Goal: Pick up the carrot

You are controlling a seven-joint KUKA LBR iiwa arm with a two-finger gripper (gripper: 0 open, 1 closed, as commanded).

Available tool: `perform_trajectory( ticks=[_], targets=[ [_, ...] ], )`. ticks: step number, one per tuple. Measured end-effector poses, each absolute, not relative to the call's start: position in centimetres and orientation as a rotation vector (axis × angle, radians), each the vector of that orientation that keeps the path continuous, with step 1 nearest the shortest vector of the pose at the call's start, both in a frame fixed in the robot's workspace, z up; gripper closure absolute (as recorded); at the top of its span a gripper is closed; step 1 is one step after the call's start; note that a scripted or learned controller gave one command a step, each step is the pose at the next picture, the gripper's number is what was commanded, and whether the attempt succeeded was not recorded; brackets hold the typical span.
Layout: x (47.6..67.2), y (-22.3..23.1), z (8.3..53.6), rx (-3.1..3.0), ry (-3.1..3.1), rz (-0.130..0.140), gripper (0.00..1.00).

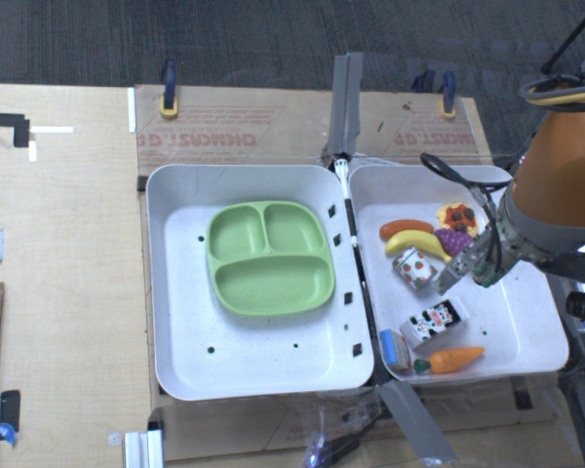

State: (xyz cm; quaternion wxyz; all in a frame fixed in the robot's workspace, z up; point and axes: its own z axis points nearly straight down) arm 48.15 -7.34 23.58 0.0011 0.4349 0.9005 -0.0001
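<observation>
Lying near the right bin's front wall, the carrot.

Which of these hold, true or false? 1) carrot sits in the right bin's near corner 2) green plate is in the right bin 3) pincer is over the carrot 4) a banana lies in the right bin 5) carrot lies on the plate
1) The carrot sits in the right bin, by its near edge. True.
2) The green plate is in the right bin. False: it lies in the left bin.
3) The pincer is over the carrot. False: it is farther back, beside the small silver packet, well short of the carrot.
4) A banana lies in the right bin. True.
5) The carrot lies on the plate. False: it lies on the right bin's floor, next to a blue item.
</observation>
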Motion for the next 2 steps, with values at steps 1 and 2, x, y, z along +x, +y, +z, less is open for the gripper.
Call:
perform_trajectory(
  ticks=[1,2],
  targets=[
    [47.7,-8.2,19.0,1.872,2.526,-0.004,1.0],
    [47.8,-6.1,20.8,2.071,2.361,-0.002,1.0]
  ],
)
